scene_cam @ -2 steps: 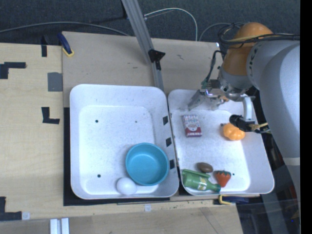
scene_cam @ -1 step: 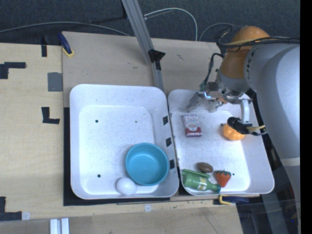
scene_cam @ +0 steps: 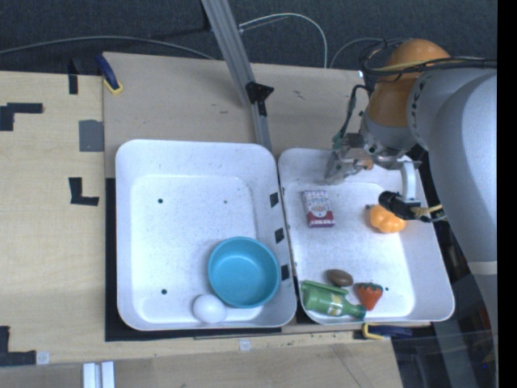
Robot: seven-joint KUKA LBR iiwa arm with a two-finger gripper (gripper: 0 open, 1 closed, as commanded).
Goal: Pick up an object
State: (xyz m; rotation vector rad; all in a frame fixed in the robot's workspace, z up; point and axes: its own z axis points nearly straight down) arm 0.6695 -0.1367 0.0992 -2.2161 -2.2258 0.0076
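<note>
Jaws: seen low over the far end of the right bin; whether they are parted or clenched cannot be told, and nothing is seen held between them.
Nearest candidate: a small red-and-white carton, lying just in front of the jaws, not touched.
Other candidates: orange fruit near the right wall; brown pebble-like piece, strawberry and green bottle at the near end.
Left bin: blue bowl and white ball.
Progress: judged early; no object lifted, descent, grasp and lift all left.
</note>
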